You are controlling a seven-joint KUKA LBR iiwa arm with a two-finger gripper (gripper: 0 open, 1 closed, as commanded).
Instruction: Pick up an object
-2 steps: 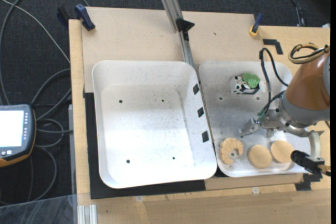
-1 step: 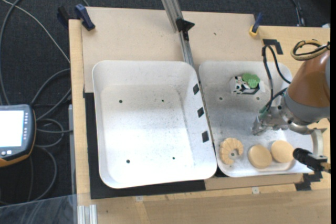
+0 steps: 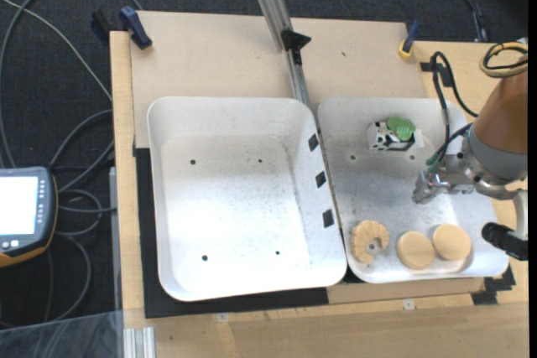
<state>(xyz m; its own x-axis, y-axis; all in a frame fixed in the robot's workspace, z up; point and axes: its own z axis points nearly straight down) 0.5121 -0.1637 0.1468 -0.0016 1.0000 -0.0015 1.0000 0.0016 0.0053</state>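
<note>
From my seat I see the two-finger metal gripper (image 3: 425,189) low over the right shallow white bin (image 3: 352,126), reaching in from the right under the grey arm with its orange band (image 3: 508,117). I cannot tell whether it is parted or closed; the tip is a small grey blur against the bin floor, and nothing shows gripped in it.

The objects all lie in that right bin. A small green and white toy with black spots (image 3: 393,133) sits near the bin's far side, apart from the gripper. Along the near edge lie three tan wooden pieces in a row: a notched, gear-like disc (image 3: 370,241), a plain round disc (image 3: 414,250), and another round disc (image 3: 451,242), the last two touching.

The left shallow white bin (image 3: 168,130) is speckled with dark marks. Both bins rest on a pale wooden bench (image 3: 218,54) with blue clamps at its far corners. A handheld pendant with a lit screen (image 3: 23,214) sits on dark carpet at left, among cables.
</note>
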